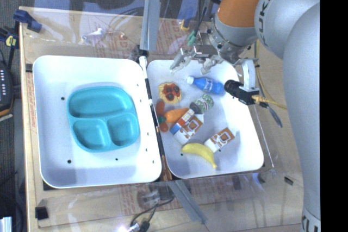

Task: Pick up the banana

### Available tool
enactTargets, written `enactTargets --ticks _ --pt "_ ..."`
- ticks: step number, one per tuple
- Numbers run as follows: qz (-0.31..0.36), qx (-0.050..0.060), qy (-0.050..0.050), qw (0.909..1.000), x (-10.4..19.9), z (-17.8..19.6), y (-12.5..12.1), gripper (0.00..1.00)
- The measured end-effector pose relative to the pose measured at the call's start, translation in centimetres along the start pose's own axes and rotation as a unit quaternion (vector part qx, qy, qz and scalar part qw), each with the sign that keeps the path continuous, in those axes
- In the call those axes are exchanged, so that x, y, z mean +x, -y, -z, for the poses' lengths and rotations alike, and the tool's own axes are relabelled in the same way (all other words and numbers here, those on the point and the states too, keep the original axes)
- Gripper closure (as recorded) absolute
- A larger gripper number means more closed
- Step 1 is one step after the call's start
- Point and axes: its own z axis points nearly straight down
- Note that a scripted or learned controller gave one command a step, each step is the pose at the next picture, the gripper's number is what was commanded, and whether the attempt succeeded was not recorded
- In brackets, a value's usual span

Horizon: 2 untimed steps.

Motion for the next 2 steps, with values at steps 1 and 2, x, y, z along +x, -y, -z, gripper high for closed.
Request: enactTargets --ticks 1,2 --pt "0.001 0.001 0.000 1.0000 -1.6 -10.0 6.6 0.00" --pt "0.042 0.000 -0.001 0.9991 -7.4 -14.6 12.8 0.00"
